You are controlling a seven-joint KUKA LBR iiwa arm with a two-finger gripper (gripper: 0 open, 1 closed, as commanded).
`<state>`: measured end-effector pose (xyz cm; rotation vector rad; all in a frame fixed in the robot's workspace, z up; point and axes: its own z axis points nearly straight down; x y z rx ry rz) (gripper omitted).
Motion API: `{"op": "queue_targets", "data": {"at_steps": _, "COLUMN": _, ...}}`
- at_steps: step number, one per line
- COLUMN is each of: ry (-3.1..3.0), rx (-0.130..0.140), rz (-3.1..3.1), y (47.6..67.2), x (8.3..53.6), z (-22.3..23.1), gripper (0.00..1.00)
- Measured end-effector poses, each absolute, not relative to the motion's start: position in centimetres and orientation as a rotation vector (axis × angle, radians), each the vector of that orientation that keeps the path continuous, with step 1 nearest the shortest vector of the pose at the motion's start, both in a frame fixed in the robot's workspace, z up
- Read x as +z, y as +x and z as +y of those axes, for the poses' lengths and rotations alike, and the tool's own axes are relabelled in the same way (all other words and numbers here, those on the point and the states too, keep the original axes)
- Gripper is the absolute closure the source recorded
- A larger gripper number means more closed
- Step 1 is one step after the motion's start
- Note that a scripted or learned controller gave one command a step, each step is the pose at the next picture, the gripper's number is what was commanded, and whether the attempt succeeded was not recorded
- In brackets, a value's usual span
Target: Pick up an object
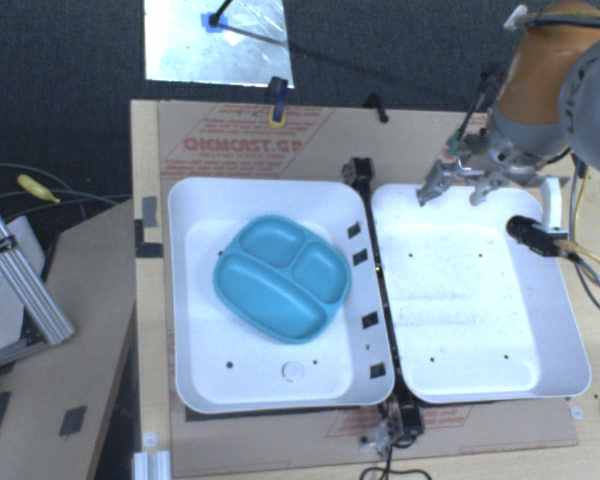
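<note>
A blue divided plate (282, 277) lies flat in the left white bin (205, 368), a bit above the bin's middle. My gripper (452, 189) hangs over the far edge of the right white bin (540, 358), well to the right of the plate. Its two fingers (430, 190) stand apart with nothing between them, so it is open.
A black divider strip (372, 278) runs between the two bins. A small round mark (293, 371) shows on the left bin's floor near its front. Cardboard (250, 143) lies under both bins, with a shiny sheet (220, 28) behind it.
</note>
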<state>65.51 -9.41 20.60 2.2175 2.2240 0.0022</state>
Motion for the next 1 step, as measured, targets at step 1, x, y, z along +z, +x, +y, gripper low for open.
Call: {"op": "queue_targets", "data": {"at_steps": 1, "ry": 2.207, "rx": 0.004, "rz": 2.244, "y": 61.83, "x": 18.28, "z": 4.18, "gripper": 0.0}}
